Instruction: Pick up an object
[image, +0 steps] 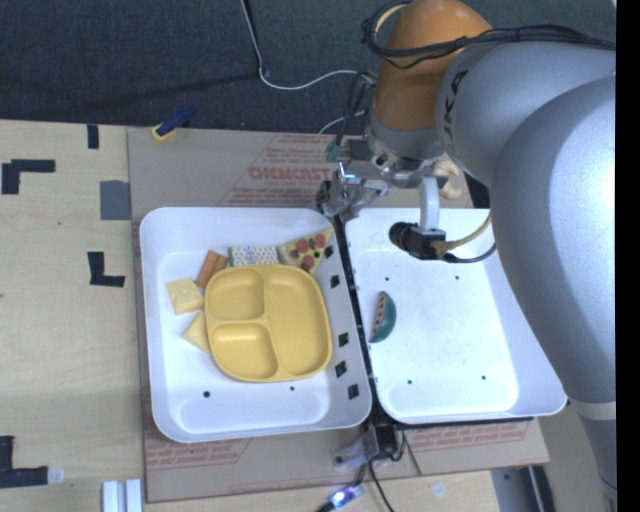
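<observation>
Yellow against white: divided plate (268, 322) filling the middle of the left bin (152, 300), small pieces crowded along its far and left edges. Nearest to the claw (345, 192): patterned wedge (308, 250), just toward the camera and slightly left of it, long axis slanting toward the rim between the bins, partly tucked under the plate's far edge. Alone in the right bin (450, 340): green-and-red slice (383, 313), farther off toward the camera, upright in the view, close beside that shared rim. Poised over the far end of that rim, wrist above. Open or closed: cannot tell, too dark and cluttered with cabling. Probably a short reach down and left for the wedge, though hampered by the plate. Tan square (184, 295) well apart, across the plate.
</observation>
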